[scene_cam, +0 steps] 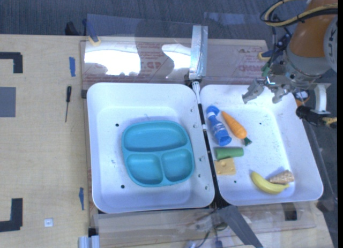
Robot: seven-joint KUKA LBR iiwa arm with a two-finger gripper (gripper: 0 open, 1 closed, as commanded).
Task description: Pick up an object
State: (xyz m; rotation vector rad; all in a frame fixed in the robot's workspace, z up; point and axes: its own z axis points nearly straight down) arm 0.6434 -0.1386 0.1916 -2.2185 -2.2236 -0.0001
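While the hand [265, 92] hangs spread and empty over the right bin's [300, 150] far edge, the carrot [235, 125] lies nearest, beside the blue bottle [217, 127]. Best to descend straight over the carrot, fingers straddling its narrow width, clear of the bottle.

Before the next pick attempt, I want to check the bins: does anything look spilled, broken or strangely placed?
Nothing stands out. The blue bottle, carrot, green piece, yellow block, banana and bread piece lie loose in the right bin. The teal divided tray sits flat in the left bin. The open pincer holds nothing.
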